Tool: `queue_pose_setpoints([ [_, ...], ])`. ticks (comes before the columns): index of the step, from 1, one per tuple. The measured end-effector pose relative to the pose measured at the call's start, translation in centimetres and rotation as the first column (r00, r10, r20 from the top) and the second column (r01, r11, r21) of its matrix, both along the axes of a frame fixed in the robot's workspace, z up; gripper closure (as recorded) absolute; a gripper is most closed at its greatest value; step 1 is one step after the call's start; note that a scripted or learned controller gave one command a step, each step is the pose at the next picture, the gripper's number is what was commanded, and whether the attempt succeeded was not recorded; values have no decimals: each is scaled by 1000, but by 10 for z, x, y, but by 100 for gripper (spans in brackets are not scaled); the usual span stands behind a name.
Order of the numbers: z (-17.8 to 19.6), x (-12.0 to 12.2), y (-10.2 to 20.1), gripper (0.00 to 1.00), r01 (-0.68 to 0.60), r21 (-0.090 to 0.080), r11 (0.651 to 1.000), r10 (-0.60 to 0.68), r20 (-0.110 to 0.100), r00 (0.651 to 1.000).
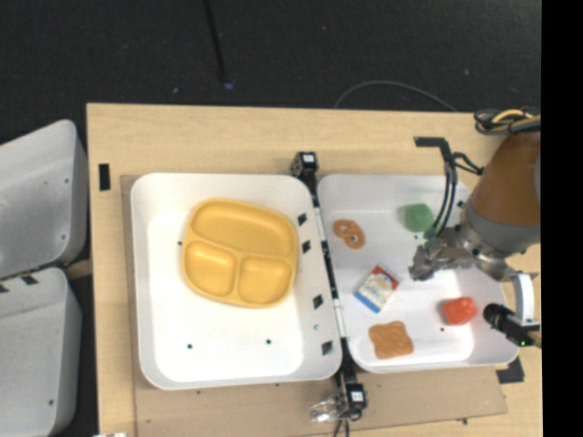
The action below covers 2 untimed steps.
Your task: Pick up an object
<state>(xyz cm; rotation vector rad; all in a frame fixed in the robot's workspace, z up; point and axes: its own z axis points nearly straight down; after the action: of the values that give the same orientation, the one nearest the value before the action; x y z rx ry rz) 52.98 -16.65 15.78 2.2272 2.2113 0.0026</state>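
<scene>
Five items ring the jaws [424,267] in the right bin [364,194]; grip unclear.

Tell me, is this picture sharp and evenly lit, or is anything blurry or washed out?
Camera view: soft all over, small items like the green object and the gripper lack crisp edges; the white bins look bright, nearly washed out; the yellow tray reads clearly; the background above the bench is very dark.

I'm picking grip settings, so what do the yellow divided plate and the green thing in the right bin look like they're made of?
The yellow divided plate looks like moulded plastic with a smooth, slightly glossy finish: uniform colour, rounded compartment ridges. The green thing looks matte and soft-edged, perhaps foam or rubber; it is too small to tell.
</scene>
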Motion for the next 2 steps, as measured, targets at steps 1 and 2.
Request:
queue_pose_setpoints([
  [1, 46, 7, 2, 100, -11, -1, 1000, 11, 3, 1000],
  [2, 100, 0, -4, 100, -11, -2, 1000, 11, 5, 1000],
])
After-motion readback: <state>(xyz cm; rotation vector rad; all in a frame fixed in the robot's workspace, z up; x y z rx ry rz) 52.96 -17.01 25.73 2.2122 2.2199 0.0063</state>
